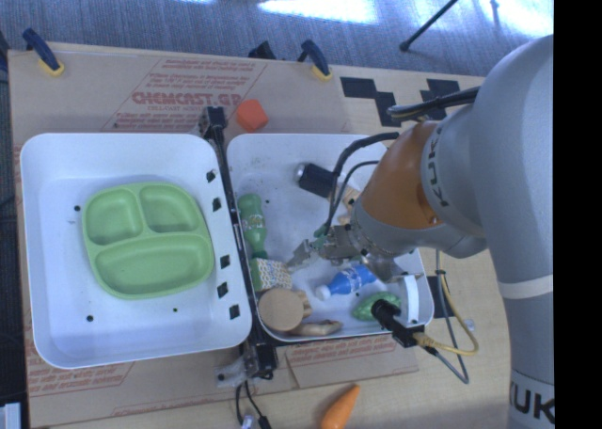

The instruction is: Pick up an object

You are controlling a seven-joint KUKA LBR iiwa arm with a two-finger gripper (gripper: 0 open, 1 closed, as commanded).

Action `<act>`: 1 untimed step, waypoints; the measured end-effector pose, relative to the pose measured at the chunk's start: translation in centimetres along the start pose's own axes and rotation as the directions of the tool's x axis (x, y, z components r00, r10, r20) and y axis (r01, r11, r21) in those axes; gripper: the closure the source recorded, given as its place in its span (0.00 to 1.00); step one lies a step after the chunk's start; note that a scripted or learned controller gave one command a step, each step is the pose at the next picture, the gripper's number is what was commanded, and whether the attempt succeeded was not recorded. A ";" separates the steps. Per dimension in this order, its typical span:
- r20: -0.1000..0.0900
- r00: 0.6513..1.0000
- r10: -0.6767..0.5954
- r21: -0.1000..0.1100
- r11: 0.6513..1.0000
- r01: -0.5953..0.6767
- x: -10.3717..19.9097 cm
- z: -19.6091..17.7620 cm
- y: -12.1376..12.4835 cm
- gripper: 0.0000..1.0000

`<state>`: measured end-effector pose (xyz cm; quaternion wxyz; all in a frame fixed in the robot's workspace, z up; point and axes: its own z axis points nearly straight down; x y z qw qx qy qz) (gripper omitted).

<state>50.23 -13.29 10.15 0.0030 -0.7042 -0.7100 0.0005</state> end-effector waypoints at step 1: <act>0.003 1.000 0.002 -0.004 1.000 -0.002 -2.1 -2.1 11.9 0.00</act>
